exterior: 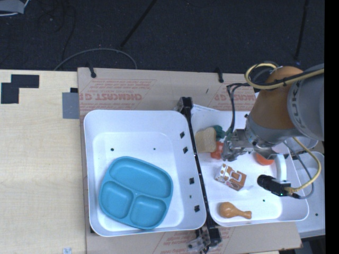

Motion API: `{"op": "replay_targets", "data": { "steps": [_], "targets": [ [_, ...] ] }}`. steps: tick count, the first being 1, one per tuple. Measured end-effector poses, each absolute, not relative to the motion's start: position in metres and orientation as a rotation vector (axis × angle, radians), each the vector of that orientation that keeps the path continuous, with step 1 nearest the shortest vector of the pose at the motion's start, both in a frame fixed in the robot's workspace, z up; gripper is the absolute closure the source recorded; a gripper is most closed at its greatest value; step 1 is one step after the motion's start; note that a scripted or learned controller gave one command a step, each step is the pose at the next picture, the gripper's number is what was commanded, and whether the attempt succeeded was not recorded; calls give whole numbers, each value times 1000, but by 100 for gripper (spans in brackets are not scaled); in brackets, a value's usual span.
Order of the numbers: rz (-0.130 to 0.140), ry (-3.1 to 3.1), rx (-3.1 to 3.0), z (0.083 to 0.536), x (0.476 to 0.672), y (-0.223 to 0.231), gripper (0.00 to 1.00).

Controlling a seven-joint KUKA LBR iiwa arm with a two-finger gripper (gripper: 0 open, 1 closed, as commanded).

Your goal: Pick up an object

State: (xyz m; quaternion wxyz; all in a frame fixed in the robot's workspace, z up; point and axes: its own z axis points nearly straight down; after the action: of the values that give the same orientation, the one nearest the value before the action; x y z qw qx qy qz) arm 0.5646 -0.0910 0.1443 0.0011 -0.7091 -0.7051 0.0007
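A grey robot arm with an orange band above its wrist reaches in from the right, bent downward. Its gripper, 1 compact metal assembly, hangs low at the arm's left end.

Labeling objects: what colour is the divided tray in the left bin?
Light blue. The divided tray shows clearly in the camera view.

camera view: fixed overhead | slanted down on both bins | arm enters from right
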Motion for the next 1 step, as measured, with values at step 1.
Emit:
{"op": "replay_targets", "data": {
  "steps": [1],
  "targets": [
    [-2, -2223, -2222, 207, 568, -93, 100]
  ]
}}
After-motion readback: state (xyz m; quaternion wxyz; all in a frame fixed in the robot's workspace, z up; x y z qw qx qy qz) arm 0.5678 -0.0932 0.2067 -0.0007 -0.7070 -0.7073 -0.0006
